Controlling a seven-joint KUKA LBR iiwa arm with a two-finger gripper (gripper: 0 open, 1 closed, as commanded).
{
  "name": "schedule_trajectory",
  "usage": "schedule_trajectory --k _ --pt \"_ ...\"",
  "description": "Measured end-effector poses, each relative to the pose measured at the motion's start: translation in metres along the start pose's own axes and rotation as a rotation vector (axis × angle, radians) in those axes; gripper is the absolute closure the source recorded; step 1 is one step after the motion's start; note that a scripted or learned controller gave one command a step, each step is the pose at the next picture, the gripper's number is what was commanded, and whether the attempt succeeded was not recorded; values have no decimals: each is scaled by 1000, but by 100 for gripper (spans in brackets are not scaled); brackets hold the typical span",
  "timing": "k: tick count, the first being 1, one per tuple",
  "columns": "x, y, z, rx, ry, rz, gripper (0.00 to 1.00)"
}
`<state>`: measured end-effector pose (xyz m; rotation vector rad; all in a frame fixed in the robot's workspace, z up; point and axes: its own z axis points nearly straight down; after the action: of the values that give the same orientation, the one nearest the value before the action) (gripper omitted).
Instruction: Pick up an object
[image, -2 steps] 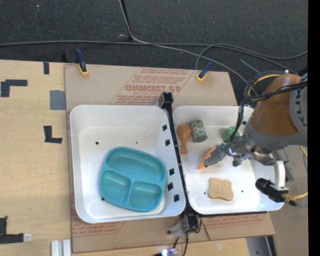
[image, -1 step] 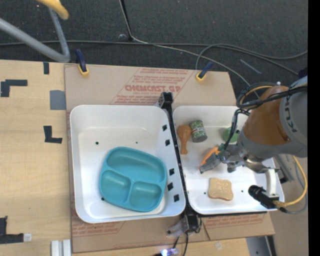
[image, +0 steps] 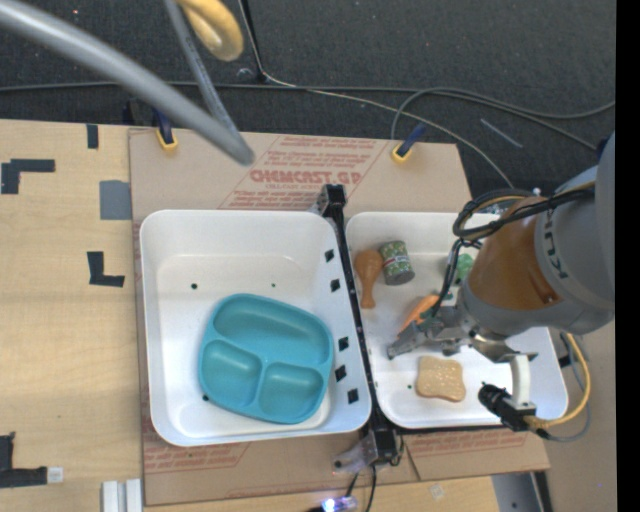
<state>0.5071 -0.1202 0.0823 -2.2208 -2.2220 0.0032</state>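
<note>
**Arm low over the right bin, fingertips hard to read**

The arm (image: 540, 270) leans in over the right bin (image: 545, 400), its bulk covering most of that bin's far right side. The gripper (image: 415, 340) sits low, just left of the arm's body, dark and blurred together; I cannot tell whether the jaws are spread or closed, or whether anything sits between them. An orange piece (image: 418, 311) shows right at the gripper, partly hidden by it. Just below the gripper lies a toast slice (image: 440, 379), in plain sight on the bin floor. Up and left of the gripper stand a green can (image: 396, 261) and a brown pear shape (image: 368, 272), close together near the divider. In the left bin (image: 165, 300) lies a teal tray (image: 266, 357), well apart from the gripper.
</note>
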Motion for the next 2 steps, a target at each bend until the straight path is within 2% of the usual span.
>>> schedule_trajectory --k 1,2 --pt "0 1 -13 -2 0 0 100" --pt "2 3 -55 -3 2 -1 100"
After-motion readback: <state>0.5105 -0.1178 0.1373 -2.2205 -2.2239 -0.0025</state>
